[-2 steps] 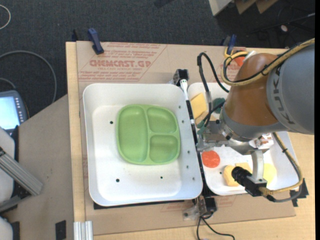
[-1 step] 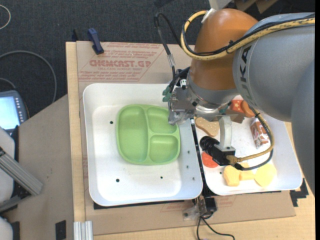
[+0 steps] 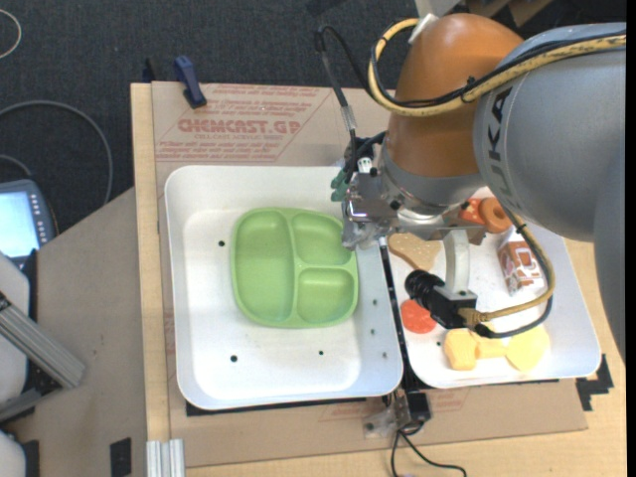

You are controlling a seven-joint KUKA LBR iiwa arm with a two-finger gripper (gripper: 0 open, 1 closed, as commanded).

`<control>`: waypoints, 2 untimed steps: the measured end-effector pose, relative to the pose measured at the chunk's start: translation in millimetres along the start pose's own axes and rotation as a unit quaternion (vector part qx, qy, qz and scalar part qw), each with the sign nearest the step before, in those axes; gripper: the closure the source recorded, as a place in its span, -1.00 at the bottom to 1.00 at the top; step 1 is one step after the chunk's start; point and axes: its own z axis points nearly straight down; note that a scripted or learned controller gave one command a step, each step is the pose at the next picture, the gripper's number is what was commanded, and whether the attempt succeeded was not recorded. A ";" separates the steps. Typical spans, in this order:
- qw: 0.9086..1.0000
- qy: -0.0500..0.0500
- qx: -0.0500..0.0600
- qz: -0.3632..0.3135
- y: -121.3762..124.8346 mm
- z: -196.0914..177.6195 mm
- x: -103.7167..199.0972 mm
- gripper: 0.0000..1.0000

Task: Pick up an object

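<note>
Nearest the camera, in the right bin (image 3: 571, 331), lie yellow toy pieces (image 3: 465, 350) and, just beside them, a red-orange disc (image 3: 417, 317); these are loose candidates for the pick, and appear to lie apart enough to be taken singly. In the left bin (image 3: 199, 346) a green divided plate (image 3: 295, 266) lies flat, compartments up; its right rim is near the wall between the bins. Farther back in the right bin sit a small brown-and-white carton (image 3: 519, 264), a tan flat piece (image 3: 415, 251) and an orange item (image 3: 487, 215) — the last two partly covered by the arm, so their shapes cannot be settled. The gripper (image 3: 358, 229) hangs over the dividing wall, at the plate's right rim; judged from this, the plate's edge is the likely target. The wrist hides the gripper's working end: whether it is spread or closed cannot be told, and nothing is seen held. Beyond the bins lies lettered cardboard (image 3: 238, 122) with a blue clamp (image 3: 189, 80).
</note>
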 end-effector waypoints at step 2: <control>1.000 -0.001 -0.004 0.001 -40.8 163.6 76.2 1.00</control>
